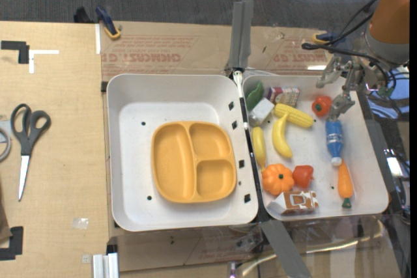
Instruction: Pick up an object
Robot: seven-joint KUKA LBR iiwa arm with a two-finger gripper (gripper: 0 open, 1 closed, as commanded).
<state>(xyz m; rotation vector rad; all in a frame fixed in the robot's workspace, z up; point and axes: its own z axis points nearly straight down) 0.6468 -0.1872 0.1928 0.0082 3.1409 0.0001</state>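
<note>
While nothing is lifted yet, I read this as the approach step, with a target to be settled. Starting at the tabletop's (52,205) left edge, scissors (26,140) lie well apart from the work. Next, the left bin (124,159) carries a yellow divided plate (194,161) near its middle. The right bin (371,198) holds the candidates: two bananas (281,137) and a corn cob (294,116) toward its left wall, an orange pumpkin (276,179) and a small carton (300,201) near the front edge, then a blue-labelled bottle (333,141) and a carrot (345,181) toward the right wall.

The claw (340,83) hangs over the right bin's back right corner, its fingers apart with nothing between them. A small red tomato (321,105) sits just below it and looks like the nearest pick (round, smooth, likely to roll). The bottle lies just beside it, so I judge the next move calls for a straight descent centred on one item, then a close.
</note>
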